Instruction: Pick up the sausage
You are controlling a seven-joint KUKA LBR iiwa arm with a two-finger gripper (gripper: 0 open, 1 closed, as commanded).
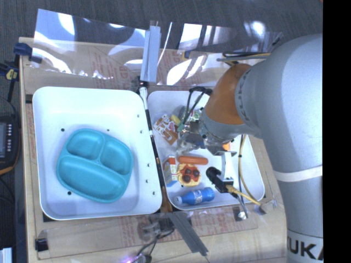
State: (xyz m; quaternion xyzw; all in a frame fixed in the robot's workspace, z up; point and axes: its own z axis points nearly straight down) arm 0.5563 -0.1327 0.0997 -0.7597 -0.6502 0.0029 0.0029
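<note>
My gripper (189, 138) hangs just above the sausage (193, 160) in the right bin (255, 171); its state I cannot tell.

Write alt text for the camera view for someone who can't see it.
A grey arm's end effector hovers just above an orange sausage in the right bin, beside a blue bottle. The left bin holds a blue divided plate.

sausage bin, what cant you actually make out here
- Gripper: its fingers sit under the wrist and cables in the camera view, so open or shut is unclear.
- Sausage: its upper edge meets the gripper body; contact cannot be judged.
- Right bin: its far right part is covered by the arm.
- Small packet: print too small to read.
</note>
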